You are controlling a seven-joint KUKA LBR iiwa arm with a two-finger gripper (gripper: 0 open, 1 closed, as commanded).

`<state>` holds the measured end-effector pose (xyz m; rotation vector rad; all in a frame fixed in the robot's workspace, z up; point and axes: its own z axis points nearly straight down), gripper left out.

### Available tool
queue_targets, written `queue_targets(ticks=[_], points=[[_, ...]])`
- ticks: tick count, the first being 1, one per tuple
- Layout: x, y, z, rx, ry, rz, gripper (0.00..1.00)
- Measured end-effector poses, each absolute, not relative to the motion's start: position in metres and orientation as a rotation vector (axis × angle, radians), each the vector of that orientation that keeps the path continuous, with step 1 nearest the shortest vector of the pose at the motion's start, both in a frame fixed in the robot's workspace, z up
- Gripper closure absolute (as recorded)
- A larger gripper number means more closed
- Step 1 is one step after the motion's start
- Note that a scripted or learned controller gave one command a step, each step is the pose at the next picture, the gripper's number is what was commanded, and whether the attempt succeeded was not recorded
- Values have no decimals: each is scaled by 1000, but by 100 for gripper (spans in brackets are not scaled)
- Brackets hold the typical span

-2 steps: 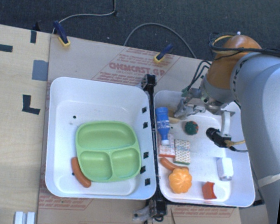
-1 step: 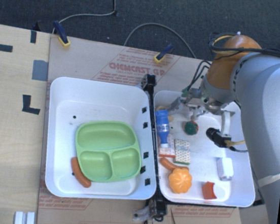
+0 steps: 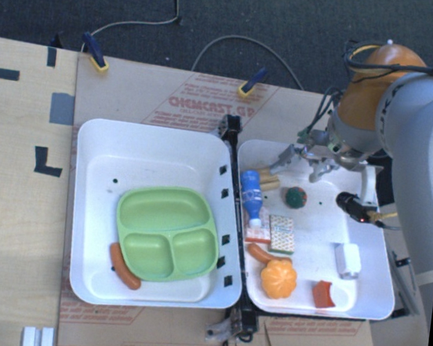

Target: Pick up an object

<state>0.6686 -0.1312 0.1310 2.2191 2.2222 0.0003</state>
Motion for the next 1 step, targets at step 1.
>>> queue_targets(ticks=[1], points=[[617, -136, 86, 2219, 2222, 0, 0]])
